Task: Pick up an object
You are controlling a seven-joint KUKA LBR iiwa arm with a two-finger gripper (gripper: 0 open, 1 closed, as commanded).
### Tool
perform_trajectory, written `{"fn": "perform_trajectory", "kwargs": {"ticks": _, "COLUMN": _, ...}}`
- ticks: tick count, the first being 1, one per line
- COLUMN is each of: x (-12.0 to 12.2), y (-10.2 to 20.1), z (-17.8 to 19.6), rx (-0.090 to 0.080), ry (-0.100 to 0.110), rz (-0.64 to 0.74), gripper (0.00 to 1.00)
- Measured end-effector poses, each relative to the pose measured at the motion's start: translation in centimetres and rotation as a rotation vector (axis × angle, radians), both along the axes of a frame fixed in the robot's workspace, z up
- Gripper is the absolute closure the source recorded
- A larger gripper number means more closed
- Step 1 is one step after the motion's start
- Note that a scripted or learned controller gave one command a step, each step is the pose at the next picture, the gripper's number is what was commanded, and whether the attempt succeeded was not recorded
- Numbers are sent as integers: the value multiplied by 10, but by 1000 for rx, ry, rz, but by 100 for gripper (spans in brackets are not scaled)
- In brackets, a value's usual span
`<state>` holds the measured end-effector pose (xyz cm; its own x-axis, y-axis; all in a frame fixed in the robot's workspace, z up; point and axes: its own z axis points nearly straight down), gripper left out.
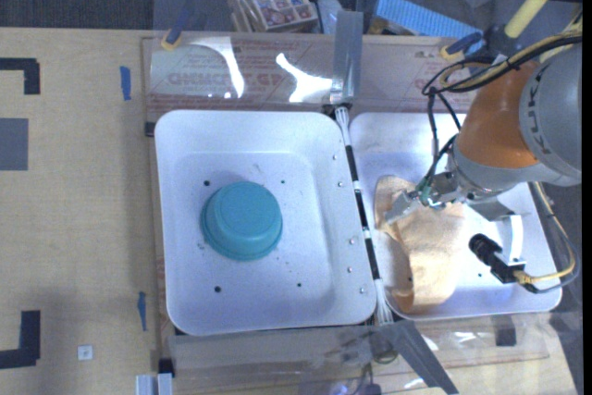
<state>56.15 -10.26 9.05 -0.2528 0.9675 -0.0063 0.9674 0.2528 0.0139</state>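
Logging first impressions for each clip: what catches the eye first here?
A teal bowl sits upside down, alone in the middle of the left bin. In the right bin, the grey arm with its orange band reaches down to a crumpled tan cloth, its gripper at the cloth's upper edge.

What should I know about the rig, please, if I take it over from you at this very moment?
End effector: low in the right bin, at the upper left part of the tan cloth. I cannot tell whether it is open or shut, or whether it has the cloth.
Things: the tan cloth lies crumpled along the right bin's left side, down to the near edge. A teal bowl sits upside down in the left bin, untouched.
Done: the arm has reached the cloth.
Left: nothing is visibly lifted, so confirm a grasp and raise it.
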Motion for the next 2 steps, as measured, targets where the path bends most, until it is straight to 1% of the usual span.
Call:
{"fn": "perform_trajectory", "kwargs": {"ticks": 1, "x": 15, "y": 2, "z": 0, "rx": 1, "ry": 3, "rz": -61, "gripper": 0}}
{"fn": "perform_trajectory", "kwargs": {"ticks": 2, "x": 33, "y": 32, "z": 95, "rx": 1, "ry": 12, "rz": 81, "gripper": 0}}
